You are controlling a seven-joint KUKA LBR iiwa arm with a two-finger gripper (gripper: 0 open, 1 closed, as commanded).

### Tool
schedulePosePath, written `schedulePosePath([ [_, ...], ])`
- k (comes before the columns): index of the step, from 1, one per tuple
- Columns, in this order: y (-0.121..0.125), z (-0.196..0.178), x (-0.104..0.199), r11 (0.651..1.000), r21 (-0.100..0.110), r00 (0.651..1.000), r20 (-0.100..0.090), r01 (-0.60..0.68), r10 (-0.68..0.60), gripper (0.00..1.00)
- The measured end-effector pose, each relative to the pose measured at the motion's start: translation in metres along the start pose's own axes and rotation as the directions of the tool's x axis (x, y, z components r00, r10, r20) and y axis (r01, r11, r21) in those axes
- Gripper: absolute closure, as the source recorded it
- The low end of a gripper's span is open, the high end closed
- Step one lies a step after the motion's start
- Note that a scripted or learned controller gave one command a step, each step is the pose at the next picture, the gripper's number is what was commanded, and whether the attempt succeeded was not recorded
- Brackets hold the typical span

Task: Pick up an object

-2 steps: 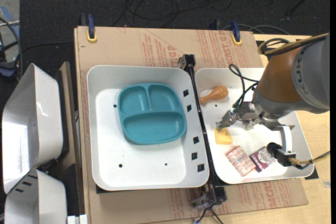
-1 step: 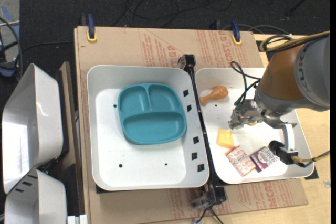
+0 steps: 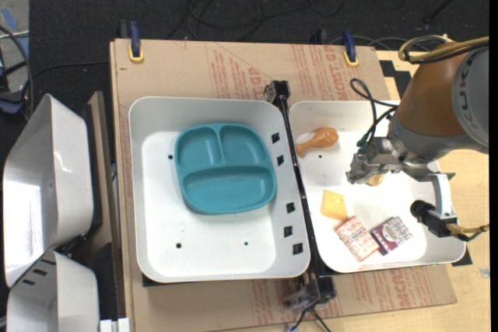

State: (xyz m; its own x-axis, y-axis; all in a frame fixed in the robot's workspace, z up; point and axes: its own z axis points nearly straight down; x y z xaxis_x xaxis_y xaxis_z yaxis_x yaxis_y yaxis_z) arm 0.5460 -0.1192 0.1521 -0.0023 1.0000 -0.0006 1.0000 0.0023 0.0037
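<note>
The pincer is seen low inside the right bin, at the end of the arm that reaches in from the right. Whether it is apart or together cannot be told, since the wrist hides its tips from above. A small tan piece is seen just at the pincer's lower right edge, partly hidden by it; what it is cannot be made out, and it cannot be said to be gripped.

Four other things are spread over the same bin. An orange drumstick lies up and to the left of the pincer, near but apart from it, beside the wall shared by the bins. A yellow wedge lies below and to the left of the pincer, also apart. Further down, near the bin's front rim, a red-and-white packet is seen, and just beside it to the right a purple packet; both are well clear of the pincer.

In the left bin a teal divided plate is laid flat, three compartments showing, well apart from the pincer. Both bins are carried by a bench covered in brown cardboard.
</note>
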Motion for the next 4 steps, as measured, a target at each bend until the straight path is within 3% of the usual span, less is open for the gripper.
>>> schedulePosePath([
  [1, 0.002, -0.052, 0.0, 1.0, -0.002, 1.0, 0.001, 0.001, -0.001, 1.0],
  [3, 0.0, -0.05, 0.095, 1.0, 0.006, 1.0, -0.002, 0.005, -0.005, 1.0],
  [4, 0.001, -0.066, 0.146, 1.0, 0.002, 1.0, -0.002, 0.006, -0.006, 1.0],
])
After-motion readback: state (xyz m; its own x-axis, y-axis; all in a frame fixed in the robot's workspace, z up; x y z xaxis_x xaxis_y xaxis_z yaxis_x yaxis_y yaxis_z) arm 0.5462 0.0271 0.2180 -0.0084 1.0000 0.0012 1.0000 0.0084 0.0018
